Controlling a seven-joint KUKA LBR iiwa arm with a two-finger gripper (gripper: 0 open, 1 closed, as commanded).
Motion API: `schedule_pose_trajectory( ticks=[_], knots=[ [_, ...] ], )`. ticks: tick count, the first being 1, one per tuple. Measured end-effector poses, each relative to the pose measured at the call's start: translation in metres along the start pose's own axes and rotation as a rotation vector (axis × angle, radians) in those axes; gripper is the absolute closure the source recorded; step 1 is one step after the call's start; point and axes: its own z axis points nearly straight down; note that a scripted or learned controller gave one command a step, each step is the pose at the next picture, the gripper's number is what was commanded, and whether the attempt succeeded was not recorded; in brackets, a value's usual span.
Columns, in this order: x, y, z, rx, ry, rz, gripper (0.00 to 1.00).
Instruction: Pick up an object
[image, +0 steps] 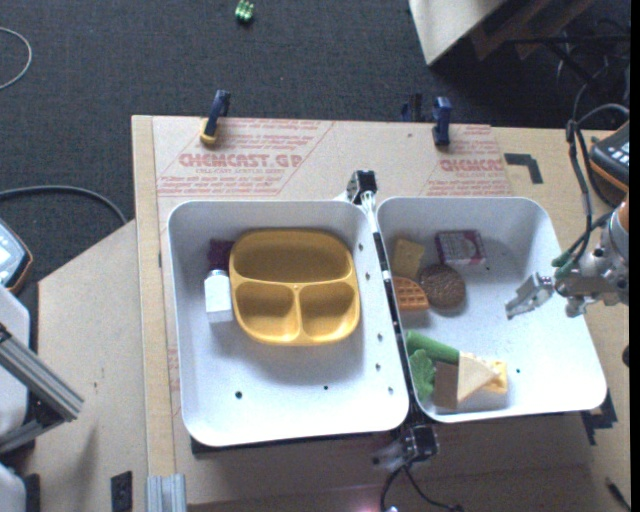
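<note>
1. We see the end effector (527, 296) above the right bin's (560, 385) bare floor near its right wall; whether it is spread or pressed together we cannot tell.
2. The round cookie (443, 287) lies to its left.
3. A yellow divided tray (295, 286) sits in the left bin (270, 400).

The robot arm (610, 255) comes in from the right edge of the frame, about halfway down. Its gripper (527, 296) points left and holds nothing.
</note>
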Motion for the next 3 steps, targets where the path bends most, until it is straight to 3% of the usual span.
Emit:
schedule_pose_trajectory(
  ticks=[1,3],
  knots=[
    [0.0,0.003,-0.006,-0.013,-0.003,-0.004,0.0],
    [0.0,0.0,0.101,-0.005,0.0,-0.003,0.0]
  ],
)
